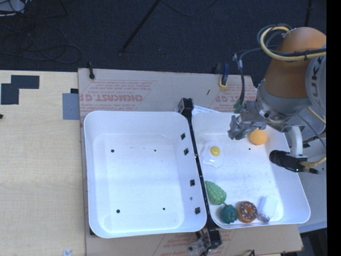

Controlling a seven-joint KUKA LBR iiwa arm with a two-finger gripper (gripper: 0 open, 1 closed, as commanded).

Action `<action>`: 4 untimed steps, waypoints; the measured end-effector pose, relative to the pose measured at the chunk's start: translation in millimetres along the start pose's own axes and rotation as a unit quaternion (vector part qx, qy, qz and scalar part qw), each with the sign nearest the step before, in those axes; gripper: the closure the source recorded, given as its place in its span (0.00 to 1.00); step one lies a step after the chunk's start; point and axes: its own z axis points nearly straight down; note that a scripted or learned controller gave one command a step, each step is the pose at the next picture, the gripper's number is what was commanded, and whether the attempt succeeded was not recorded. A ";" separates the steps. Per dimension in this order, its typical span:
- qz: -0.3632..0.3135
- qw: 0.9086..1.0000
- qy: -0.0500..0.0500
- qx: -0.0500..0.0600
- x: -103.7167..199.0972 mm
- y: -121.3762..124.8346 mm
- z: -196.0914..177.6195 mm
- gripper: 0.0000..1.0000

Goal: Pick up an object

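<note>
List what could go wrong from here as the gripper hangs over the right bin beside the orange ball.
1. The orange ball is round and lies just right of the gripper; a descent slightly off centre would likely nudge it so it rolls away.
2. The ball lies near the right bin's far wall, so the gripper may catch the wall.
3. The fried egg looks flat, probably hard to grip if targeted.

Open floor across the left bin (138, 169); crowded along the right bin's (290, 196) near edge: green toy (215, 192), donut (246, 211).
</note>
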 end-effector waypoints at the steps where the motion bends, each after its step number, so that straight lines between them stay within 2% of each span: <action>1: -0.003 1.000 0.000 0.000 51.6 14.3 -66.3 1.00; 2: -0.001 1.000 -0.001 0.004 49.7 12.8 -61.4 0.00; 4: -0.001 1.000 -0.001 0.004 49.7 12.8 -61.4 0.00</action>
